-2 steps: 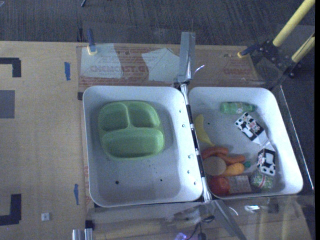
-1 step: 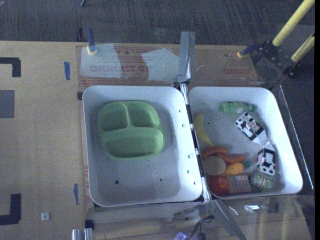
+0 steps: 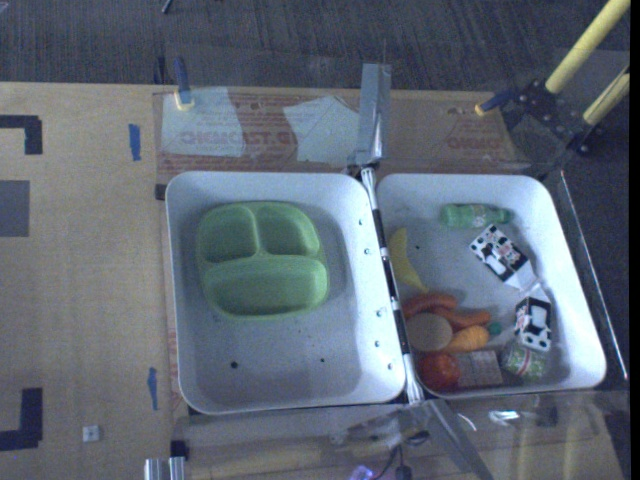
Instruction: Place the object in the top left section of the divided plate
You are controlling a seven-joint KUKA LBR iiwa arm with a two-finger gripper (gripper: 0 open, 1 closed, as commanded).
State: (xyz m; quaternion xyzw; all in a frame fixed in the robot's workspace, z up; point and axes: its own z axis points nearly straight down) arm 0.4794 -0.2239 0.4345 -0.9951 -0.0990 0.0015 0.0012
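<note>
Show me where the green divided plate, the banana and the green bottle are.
green divided plate [image 3: 262,286]: camera view, floor of its large lower section.
banana [image 3: 403,261]: camera view, middle of its curved body.
green bottle [image 3: 472,215]: camera view, middle of its body.

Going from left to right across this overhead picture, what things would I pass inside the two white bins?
Green divided plastic plate → yellow banana-shaped toy → green bottle lying flat → black-and-white patterned carton.

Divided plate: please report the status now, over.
Divided plate green, in left bin, sections bare. Candidate objects, banana among them, in right bin. Nothing blocks the plate.
</note>
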